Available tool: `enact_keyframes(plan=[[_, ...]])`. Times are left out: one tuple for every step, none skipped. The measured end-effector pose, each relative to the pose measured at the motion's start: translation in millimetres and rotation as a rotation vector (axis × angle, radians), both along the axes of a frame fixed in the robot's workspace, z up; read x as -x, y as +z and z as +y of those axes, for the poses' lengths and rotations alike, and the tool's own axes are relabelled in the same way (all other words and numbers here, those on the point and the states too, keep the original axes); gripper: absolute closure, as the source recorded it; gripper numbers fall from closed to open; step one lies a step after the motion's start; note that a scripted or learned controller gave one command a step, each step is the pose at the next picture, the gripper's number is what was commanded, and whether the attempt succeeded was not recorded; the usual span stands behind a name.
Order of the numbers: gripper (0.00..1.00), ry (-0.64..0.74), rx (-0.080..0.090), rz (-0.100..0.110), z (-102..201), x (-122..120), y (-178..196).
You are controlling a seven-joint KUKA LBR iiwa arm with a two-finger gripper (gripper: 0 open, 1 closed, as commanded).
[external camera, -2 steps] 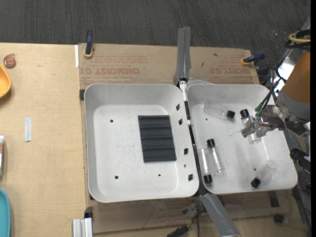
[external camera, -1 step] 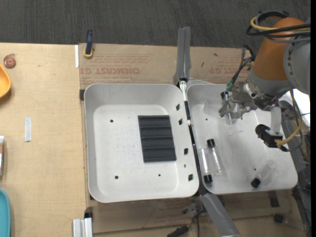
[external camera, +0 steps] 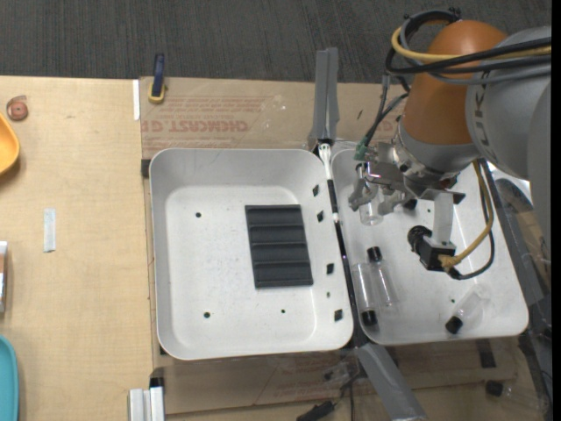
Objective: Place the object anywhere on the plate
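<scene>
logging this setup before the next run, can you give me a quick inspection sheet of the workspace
surface: two shallow white bins side by side, left bin, right bin, on a brown bench.
job's things: dark ribbed plate flat in the left bin; clear tubes with black caps and lying in the right bin.
clutter: orange item and small white piece on the bench, left.
grippers: hand low over the right bin's upper left; finger state unclear.
cables: yellow and black cables looping off the wrist.
surroundings: dark carpet beyond the bench.
</scene>
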State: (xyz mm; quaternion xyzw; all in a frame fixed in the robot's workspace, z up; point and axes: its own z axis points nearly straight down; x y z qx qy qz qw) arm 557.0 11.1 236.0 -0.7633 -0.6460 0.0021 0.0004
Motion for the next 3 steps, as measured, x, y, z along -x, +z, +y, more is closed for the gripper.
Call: enact_keyframes(plan=[[1.00,-0.004,0.001,0.002,79.6,-10.9,-9.1],[1.00,0.251,0.000,0.001,145.0,68.7,7.6],[1.00,0.312,0.000,-0.001,136.7,20.8,70.5]])
